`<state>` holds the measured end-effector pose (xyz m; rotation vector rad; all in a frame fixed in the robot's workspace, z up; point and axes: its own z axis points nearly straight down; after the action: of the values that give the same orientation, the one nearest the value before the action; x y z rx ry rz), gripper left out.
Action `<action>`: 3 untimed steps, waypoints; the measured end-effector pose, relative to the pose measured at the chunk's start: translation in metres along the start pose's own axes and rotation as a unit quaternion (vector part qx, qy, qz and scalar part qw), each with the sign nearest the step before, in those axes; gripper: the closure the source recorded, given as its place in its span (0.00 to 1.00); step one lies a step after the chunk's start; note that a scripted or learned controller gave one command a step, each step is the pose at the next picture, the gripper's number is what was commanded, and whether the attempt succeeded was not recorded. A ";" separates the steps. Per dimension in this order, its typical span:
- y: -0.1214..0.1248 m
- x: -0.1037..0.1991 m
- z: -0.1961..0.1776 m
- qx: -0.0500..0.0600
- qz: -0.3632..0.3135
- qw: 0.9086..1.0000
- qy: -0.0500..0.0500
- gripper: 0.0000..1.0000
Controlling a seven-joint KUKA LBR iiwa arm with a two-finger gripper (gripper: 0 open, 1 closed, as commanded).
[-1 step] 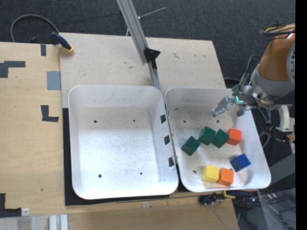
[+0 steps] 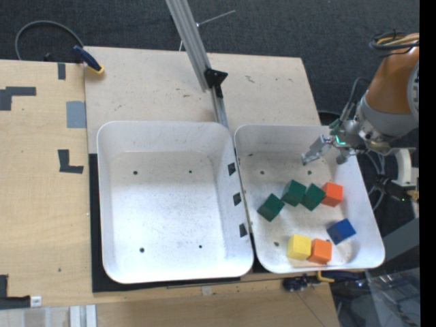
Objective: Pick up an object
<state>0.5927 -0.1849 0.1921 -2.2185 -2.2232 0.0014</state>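
The right bin (image 2: 272,142) holds several small cubes. Three green cubes (image 2: 294,192) lie in a row near its middle, with an orange cube (image 2: 332,193) touching the right end of the row. Nearer the front lie a blue cube (image 2: 341,230), a yellow cube (image 2: 298,246) and a second orange cube (image 2: 320,251), these last two side by side. My gripper (image 2: 324,158) hangs over the bin's back right part, above and behind the cubes. It is open, with nothing between its fingers (image 2: 310,155).
The left bin (image 2: 109,182) stands beside the right one, their rims touching. A slanted metal rail (image 2: 194,39) runs down from the top to the gap between the bins. A yellow-and-blue clamp (image 2: 90,60) with a black cable lies at the bench's back left.
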 end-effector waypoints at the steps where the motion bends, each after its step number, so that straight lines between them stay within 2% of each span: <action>1: -0.004 0.008 0.062 0.003 0.000 1.000 0.001 0.00; 2: -0.002 0.009 0.099 -0.003 0.001 1.000 0.000 0.00; 3: -0.003 0.009 0.088 -0.002 -0.001 1.000 0.000 1.00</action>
<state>0.5901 -0.1755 0.1037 -2.2193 -2.2266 -0.0032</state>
